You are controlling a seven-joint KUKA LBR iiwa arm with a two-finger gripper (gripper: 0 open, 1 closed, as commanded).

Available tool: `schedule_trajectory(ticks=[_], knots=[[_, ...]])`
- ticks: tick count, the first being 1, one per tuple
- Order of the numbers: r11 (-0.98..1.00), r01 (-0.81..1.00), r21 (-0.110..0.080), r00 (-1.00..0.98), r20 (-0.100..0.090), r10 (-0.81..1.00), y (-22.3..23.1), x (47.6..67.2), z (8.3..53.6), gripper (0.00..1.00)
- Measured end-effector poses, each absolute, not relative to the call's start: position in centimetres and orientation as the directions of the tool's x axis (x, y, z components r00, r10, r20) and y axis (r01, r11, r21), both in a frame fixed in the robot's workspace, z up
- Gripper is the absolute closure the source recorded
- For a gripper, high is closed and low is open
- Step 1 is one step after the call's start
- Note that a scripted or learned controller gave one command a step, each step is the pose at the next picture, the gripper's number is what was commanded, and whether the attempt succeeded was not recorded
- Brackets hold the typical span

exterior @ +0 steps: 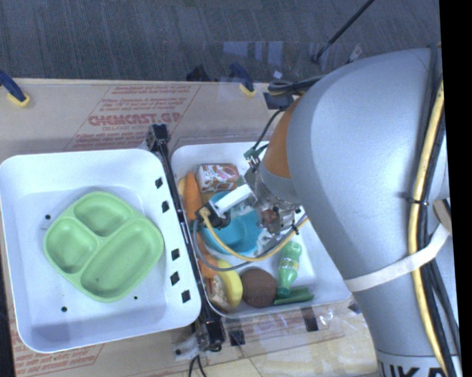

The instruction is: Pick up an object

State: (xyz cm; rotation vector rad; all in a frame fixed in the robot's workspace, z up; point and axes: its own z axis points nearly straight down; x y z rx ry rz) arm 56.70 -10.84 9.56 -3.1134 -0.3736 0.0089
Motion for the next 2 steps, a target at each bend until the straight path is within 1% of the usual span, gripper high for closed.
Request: schedule_trajectory(ticks=[1, 2], knots=[[-0.976, 0.217, 0.002, 0.976, -0.005, 0.217, -9.4, 56.9, 9.6, 0.00], [-0.978, 0.211, -0.003, 0.978, -0.008, 0.211, -9.7, 60.7, 9.5, 0.00]])
